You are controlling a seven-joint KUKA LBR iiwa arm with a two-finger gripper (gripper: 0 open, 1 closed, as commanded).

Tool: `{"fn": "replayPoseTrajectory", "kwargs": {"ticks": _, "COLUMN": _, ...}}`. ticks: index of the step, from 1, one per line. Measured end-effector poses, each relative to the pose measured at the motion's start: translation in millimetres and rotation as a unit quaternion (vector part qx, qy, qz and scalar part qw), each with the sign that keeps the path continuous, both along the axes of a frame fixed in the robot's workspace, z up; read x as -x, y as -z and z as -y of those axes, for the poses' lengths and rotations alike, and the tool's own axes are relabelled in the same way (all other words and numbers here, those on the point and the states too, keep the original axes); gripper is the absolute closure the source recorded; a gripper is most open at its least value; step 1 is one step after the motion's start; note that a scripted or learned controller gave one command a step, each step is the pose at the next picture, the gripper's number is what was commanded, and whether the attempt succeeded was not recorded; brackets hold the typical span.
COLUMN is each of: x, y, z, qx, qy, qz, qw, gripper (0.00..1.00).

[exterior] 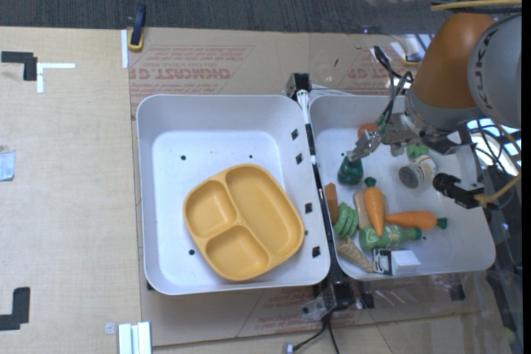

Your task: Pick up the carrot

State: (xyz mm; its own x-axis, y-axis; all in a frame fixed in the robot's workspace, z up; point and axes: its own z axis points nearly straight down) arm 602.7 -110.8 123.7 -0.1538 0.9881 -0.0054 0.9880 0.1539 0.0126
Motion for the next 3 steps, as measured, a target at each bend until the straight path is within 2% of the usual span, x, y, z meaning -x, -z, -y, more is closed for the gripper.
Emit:
{"fn": "replayPoseTrajectory", "kwargs": {"ticks": 1, "x": 57.4, "y": 15.6, "z": -12.9, "qx": -0.0001, "qy": 0.039, "qz": 0.018, "qw": 0.9991, "gripper": 0.0}}
{"fn": "replayPoseTrajectory", "kwargs": {"ticks": 2, "x": 86.4, "y": 17.1, "z": 13.7, "qx": 0.0001, "qy": 0.033, "qz": 0.015, "qw": 0.9993, "gripper": 0.0}}
{"fn": "replayPoseTrajectory", "kwargs": {"ticks": 3, "x": 104.9, "y": 20.1, "z": 39.7, "qx": 0.0012, "qy": 0.085, "qz": 0.013, "qw": 0.9963, "gripper": 0.0}}
